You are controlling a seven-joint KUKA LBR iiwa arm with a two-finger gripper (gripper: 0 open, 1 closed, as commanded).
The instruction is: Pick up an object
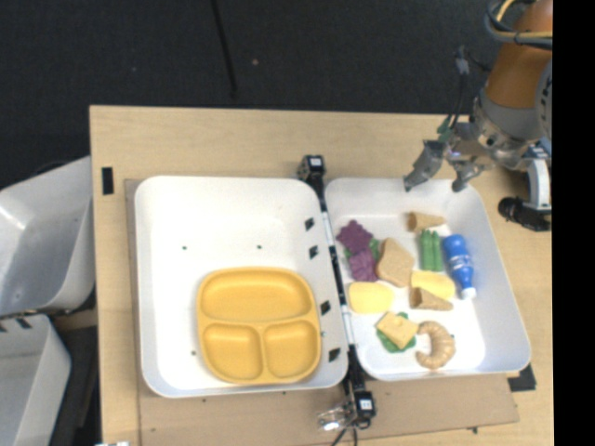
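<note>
Nothing has been lifted yet: seen from the overhead camera, the gripper (435, 177) hangs above the far rim of the right bin (502, 328) with its two fingers spread apart and nothing between them, the grey arm (516, 82) with its orange band reaching in from the right. Every piece of toy food lies in that right bin, so the whole pick appears to remain: choosing a piece, descending, closing and raising it. The nearest candidate looks to be the small tan bread piece (425, 220), lying alone just below the gripper. Further in, packed closely, lie purple grapes (357, 249), a tan bread slice (395, 262), a green vegetable (429, 248), a blue bottle (457, 264), a yellow cheese wedge (431, 287), a pale yellow round piece (372, 297), a yellow-and-green sandwich piece (397, 331) and a croissant (434, 344). The left bin (167, 249) holds a yellow divided tray (257, 324), its compartments bare. Both bins sit side by side on the wooden table (232, 142).
</note>
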